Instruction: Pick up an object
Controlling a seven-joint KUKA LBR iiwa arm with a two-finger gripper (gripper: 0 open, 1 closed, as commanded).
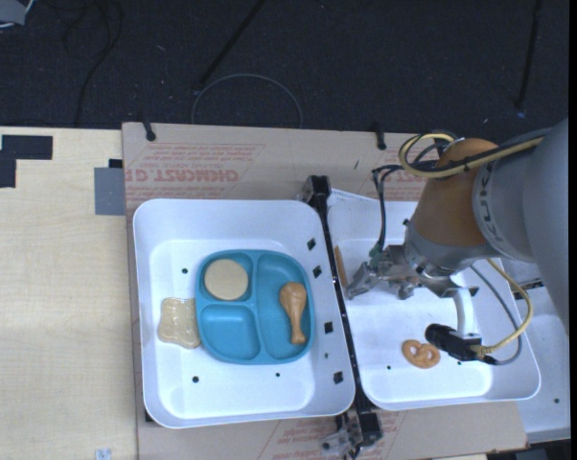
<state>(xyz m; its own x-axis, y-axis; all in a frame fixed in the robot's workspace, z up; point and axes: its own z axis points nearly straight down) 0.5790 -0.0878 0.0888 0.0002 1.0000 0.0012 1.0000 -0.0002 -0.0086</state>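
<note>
My gripper hangs low over the left part of the right bin, under the orange-banded wrist. A small brown pretzel lies on the right bin's floor, below and to the right of the gripper and apart from it. A thin orange stick leans by that bin's left wall, just left of the gripper. In the left bin a blue divided plate holds a round tan biscuit and a drumstick. A pale slice of toast rests against the plate's left edge.
A black divider separates the two bins. Cables loop from the arm over the right bin's right side, with a black connector beside the pretzel. Cardboard lies under the bins.
</note>
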